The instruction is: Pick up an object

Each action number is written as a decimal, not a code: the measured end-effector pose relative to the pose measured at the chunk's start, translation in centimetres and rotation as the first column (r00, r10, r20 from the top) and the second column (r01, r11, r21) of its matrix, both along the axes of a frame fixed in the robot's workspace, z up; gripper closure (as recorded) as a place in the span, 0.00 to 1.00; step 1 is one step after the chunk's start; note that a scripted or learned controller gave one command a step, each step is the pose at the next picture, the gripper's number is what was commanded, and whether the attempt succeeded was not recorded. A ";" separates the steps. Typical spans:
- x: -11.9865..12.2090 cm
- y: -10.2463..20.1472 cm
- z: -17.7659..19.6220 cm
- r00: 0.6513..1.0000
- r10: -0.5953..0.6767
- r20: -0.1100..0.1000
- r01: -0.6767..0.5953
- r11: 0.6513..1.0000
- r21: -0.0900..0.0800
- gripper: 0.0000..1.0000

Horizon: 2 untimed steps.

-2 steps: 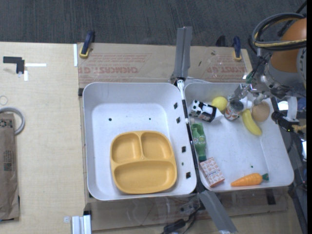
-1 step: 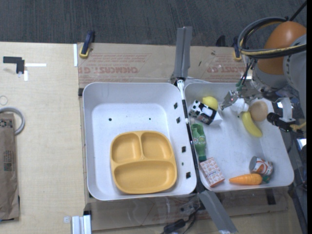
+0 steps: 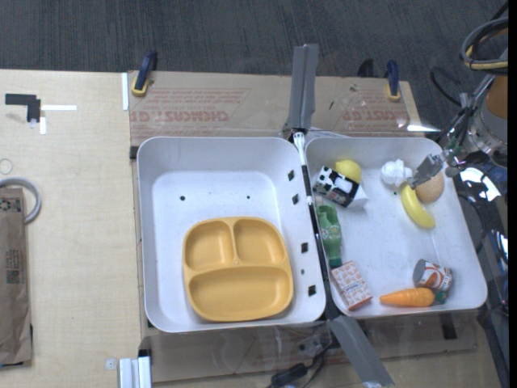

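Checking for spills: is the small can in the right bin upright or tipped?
Tipped. The can lies on its side beside the carrot, its round end facing the camera.

Even, bright overhead light is washing both white bins (image 3: 153, 241), leaving only soft, short shadows under the yellow tray (image 3: 238, 267) and the toys. Glare is flaring off the shiny metal at the far right (image 3: 477, 180). The whole picture is looking slightly soft and grainy; the dark floor (image 3: 242, 14) beyond is staying dim.
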<state>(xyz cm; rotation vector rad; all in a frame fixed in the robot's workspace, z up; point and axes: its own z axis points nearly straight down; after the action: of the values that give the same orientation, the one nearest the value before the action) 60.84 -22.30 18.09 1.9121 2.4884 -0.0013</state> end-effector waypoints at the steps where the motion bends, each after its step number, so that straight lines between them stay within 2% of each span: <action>1: 0.3 0.6 -8.9 0.999 0.049 -0.002 -0.049 0.999 0.008 0.00; 2: 0.4 0.5 -7.8 0.999 0.047 0.003 -0.047 0.999 0.004 1.00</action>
<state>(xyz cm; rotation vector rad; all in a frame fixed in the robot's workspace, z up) 61.24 -21.84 10.26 1.8535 2.5324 0.0057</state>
